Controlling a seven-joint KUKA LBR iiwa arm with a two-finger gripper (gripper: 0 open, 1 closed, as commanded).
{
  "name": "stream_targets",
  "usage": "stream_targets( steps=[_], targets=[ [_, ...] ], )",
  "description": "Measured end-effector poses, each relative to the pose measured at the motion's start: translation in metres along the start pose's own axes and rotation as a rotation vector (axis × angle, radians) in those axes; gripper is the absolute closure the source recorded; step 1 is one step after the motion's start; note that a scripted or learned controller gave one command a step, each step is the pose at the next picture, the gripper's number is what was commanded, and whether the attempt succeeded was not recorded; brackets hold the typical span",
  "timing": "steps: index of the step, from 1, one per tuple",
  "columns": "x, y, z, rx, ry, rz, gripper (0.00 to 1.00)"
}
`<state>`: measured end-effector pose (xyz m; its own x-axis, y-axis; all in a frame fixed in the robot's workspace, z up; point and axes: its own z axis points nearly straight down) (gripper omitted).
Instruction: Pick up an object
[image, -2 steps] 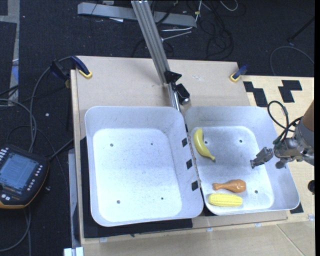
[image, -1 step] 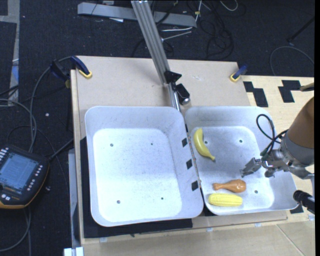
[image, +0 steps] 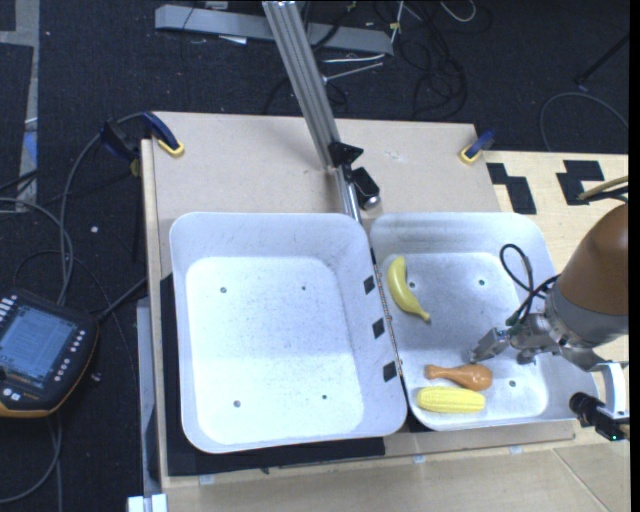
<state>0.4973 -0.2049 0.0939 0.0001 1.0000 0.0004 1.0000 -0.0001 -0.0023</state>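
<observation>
My bench (image: 250, 170) is a big tan board. Two white bins sit on it side by side, and their inner edges touch in the middle. The left bin (image: 200, 300) is the wider one, and its flat floor gives lots of room to move. The right bin (image: 450, 250) is more crowded. My arm (image: 600, 280) comes in over its right edge, and a black cable loops just above my wrist.

Three things lie in the right bin. A banana (image: 403, 288) lies near the left wall, at the top. A yellow corn cob (image: 451, 400) lies close to the front edge. A brown chicken leg (image: 461, 376) lies just behind the corn, almost touching it.

My tool (image: 492, 346) is low over the bin floor, just right of the chicken leg and above it. It is small and blurry here, so I cannot tell how wide it is. I see nothing held in it.
</observation>
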Motion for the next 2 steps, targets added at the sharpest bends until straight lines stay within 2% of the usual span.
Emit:
stream_targets(
  steps=[1,2],
  targets=[
    [0.0,0.001,-0.012,-0.003,-0.001,0.0,1.0],
    [-0.007,0.003,-0.072,-0.007,-0.002,0.0,1.0]
  ],
)
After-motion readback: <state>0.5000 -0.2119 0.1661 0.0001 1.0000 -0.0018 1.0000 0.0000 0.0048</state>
